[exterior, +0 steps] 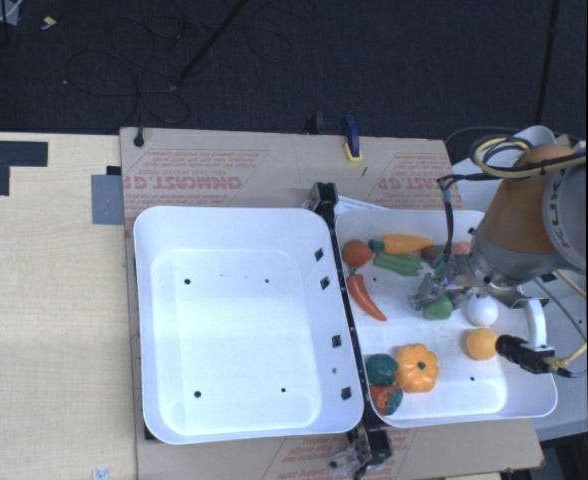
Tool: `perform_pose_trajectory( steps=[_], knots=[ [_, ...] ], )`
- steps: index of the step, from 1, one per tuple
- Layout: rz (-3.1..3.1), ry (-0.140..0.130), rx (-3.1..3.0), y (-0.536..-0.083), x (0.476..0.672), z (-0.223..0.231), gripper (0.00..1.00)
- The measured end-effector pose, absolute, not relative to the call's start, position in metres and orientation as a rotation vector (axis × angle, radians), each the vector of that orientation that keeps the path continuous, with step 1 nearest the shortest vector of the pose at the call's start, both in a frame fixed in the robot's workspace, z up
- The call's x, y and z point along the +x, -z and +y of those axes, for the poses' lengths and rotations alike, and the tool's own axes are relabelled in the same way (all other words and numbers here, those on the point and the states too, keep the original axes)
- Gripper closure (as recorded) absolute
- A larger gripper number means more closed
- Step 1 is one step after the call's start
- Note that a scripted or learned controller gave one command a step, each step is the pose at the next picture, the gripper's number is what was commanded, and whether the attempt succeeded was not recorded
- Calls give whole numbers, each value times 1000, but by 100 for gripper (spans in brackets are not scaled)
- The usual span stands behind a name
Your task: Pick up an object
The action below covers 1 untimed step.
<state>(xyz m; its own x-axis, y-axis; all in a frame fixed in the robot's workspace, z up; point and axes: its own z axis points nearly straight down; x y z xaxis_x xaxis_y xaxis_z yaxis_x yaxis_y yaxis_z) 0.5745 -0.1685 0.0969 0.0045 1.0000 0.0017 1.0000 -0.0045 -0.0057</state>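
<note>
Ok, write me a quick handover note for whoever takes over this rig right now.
End effector: low in the right white bin, over a small round green toy; grasp not confirmed.
Right bin also holds: orange toy pumpkin, red toy chili pepper, long green toy pepper, white ball, small orange ball.
Left white bin: beside it, sharing the middle divider.
Done: arm lowered among the toys.
Left: grip one object and lift it.

A pale wooden bench was covered by a brown printed cardboard sheet, on which two shallow white plastic bins were set.
</note>
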Motion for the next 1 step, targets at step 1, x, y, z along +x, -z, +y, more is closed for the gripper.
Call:
perform_pose_trajectory(
  steps=[1],
  knots=[
    [-2218,-4,-2214,-143,525,-92,100]
  ],
)
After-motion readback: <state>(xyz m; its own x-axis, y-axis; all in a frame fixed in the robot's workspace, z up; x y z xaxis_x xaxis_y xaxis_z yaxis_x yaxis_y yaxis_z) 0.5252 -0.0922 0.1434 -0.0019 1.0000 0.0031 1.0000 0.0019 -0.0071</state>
